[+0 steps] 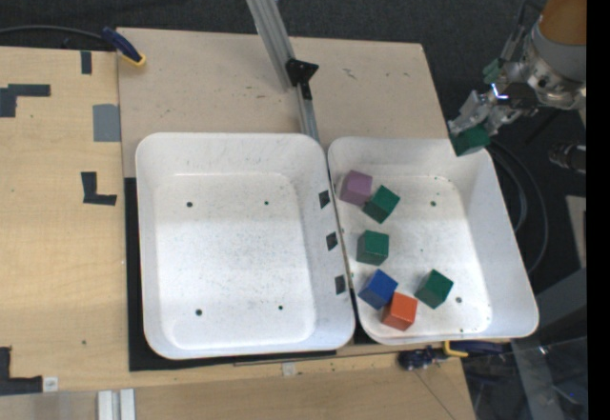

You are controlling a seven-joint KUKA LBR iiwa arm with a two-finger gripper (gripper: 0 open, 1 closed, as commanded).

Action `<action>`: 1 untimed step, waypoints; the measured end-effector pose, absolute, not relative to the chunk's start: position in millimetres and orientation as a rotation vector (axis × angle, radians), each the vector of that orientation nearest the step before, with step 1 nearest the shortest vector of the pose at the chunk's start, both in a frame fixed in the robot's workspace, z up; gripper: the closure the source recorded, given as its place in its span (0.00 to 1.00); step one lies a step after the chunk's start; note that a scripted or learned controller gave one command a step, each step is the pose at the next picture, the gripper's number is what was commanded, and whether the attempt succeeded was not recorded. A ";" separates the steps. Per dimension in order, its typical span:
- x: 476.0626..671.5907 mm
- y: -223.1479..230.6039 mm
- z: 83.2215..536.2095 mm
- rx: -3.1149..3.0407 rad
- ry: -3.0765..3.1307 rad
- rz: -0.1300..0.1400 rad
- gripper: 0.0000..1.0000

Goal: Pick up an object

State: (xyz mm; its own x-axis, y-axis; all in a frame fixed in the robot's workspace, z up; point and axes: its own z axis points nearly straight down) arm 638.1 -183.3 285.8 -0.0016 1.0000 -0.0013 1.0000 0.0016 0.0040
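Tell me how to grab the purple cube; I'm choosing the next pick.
Come straight down on the purple cube. Close on its near and far faces as this view shows them, which look free. A green cube crowds its right corner, and the bin wall lies close on its left.

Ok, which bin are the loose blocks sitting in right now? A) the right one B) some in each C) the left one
A: the purple block, the green blocks, the blue block and the orange block all lie inside the right bin.
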 end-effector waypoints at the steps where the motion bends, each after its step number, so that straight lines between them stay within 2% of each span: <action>1: 628.0 -137.4 281.1 2.218 2.229 -0.001 1.00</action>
State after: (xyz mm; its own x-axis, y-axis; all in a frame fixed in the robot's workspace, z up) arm 628.0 -137.4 281.1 -0.0050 1.0000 0.0013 1.0000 0.0050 -0.0025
